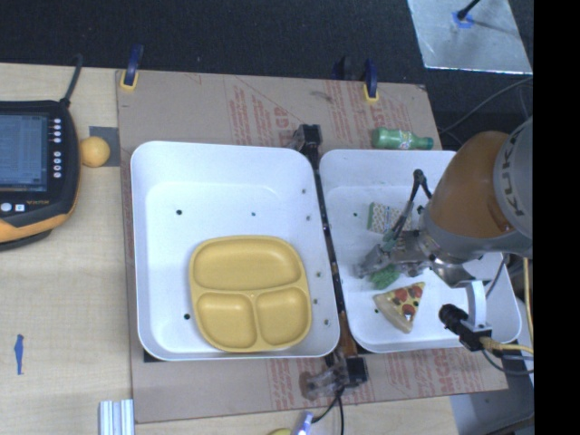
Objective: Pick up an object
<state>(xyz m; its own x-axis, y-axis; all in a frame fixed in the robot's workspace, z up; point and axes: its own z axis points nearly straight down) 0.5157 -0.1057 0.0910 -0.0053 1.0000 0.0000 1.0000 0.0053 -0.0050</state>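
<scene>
In the right bin (pixel 344 198) my gripper (pixel 381 261) hangs low over the bin floor, reaching in from the right under the arm's orange band (pixel 471 188). A small green object (pixel 384 279) lies right beneath it, partly hidden by it. A toy pizza slice (pixel 401 304) rests just below and to the right of the gripper, apart from it. A small patterned white-and-green piece (pixel 381 216) sits above the gripper near the bin's middle.
The left bin (pixel 181 179) holds a yellow three-compartment plate (pixel 250 293). A green bottle (pixel 403 139) lies on the cardboard behind the right bin. A control pendant (pixel 32 170) and a yellow ball (pixel 94 150) sit at the far left.
</scene>
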